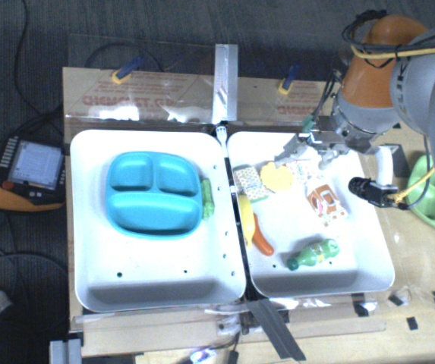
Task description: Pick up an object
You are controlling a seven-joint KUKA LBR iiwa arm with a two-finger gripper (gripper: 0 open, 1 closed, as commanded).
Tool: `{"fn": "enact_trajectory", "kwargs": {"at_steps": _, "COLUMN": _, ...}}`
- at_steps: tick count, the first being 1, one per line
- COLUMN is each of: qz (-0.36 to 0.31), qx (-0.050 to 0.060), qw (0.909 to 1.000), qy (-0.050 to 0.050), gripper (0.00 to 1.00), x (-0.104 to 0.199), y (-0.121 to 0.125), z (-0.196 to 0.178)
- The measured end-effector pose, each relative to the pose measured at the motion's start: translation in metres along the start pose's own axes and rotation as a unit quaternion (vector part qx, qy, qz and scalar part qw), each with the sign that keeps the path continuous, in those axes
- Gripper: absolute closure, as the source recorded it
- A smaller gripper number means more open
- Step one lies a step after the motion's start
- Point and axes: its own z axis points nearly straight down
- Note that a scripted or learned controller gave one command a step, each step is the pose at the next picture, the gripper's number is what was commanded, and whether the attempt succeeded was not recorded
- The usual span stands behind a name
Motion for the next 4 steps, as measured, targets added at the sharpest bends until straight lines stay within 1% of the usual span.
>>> {"fn": "enact_trajectory", "kwargs": {"at_steps": 1, "qz": -0.001, "qx": 0.0, "qw": 1.0, "qy": -0.002, "gripper": 0.0, "x": -0.057, "y": -0.024, "z": 0.02}}
{"fn": "enact_trajectory", "kwargs": {"at_steps": 2, "qz": 0.084, "qx": 0.0, "qw": 0.9964, "qy": 0.001, "gripper": 0.0, "x": -0.084, "y": -0.03, "z": 0.113}}
{"fn": "enact_trajectory", "kwargs": {"at_steps": 3, "qz": 0.084, "qx": -0.002, "qw": 0.9965, "qy": 0.001, "gripper": 1.0, "x": -0.083, "y": -0.028, "z": 0.102}}
{"fn": "enact_trajectory", "kwargs": {"at_steps": 4, "qz": 0.085, "qx": 0.0, "qw": 0.9964, "qy": -0.001, "gripper": 1.0, "x": -0.045, "y": -0.033, "z": -0.022}}
